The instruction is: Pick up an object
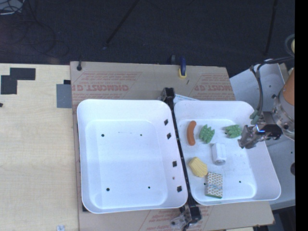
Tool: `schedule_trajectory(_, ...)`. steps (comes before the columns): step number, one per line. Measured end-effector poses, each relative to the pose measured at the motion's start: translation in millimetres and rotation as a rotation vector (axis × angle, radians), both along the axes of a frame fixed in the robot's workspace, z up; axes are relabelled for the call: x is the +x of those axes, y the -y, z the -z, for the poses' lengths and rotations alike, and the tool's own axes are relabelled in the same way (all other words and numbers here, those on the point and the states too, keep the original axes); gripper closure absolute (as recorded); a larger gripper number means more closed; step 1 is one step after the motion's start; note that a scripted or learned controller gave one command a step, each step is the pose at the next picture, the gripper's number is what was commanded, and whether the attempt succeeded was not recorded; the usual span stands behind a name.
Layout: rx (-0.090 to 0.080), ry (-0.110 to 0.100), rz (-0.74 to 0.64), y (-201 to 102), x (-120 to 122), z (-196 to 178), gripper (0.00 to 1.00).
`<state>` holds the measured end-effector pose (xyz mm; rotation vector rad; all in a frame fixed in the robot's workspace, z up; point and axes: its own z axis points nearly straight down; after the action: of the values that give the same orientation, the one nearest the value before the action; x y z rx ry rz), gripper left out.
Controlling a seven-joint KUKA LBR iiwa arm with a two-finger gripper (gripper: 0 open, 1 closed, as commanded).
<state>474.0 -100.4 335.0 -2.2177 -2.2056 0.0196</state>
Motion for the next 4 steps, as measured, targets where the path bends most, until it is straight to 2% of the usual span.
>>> schedule_trajectory(1, -0.001, 0.028, -0.012, -57.6, 40.3, -103.2, 1.0)
schedule_trajectory(2, 0.001, 0.027, -0.014, -125.4, 59.7, -192.8, 1.0)
schedule_trajectory(3, -0.002, -0.004, -0.005, -125.2, 26.5, 19.3, 1.0)
schedule_trajectory(4, -0.003, 0.009, 0.005, -19.5, 23.4, 59.8, 1.0)
